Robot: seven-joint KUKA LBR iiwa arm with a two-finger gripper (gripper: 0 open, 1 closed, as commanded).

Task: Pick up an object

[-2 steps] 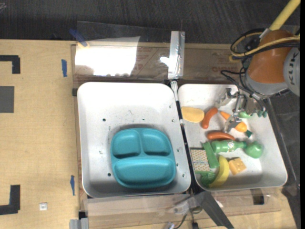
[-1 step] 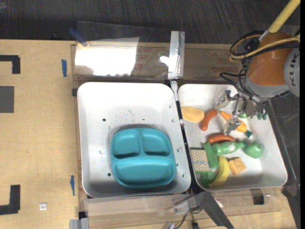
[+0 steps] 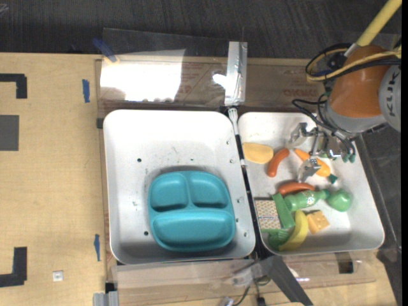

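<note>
End effector (image 3: 313,161) low in right bin (image 3: 373,225), grip state unclear. Approach step; orange carrot (image 3: 278,161) just left, green toys (image 3: 306,201) below. Next: commit to one.

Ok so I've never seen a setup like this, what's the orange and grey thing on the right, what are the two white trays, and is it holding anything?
That is a robot arm, filmed by one fixed camera looking down at a slant. Its gripper hangs over the right bin, among toy food: a yellow piece, an orange pepper, a green bottle and a banana. The left bin holds a teal divided plate. The clutter under the gripper hides whether it holds anything.
</note>
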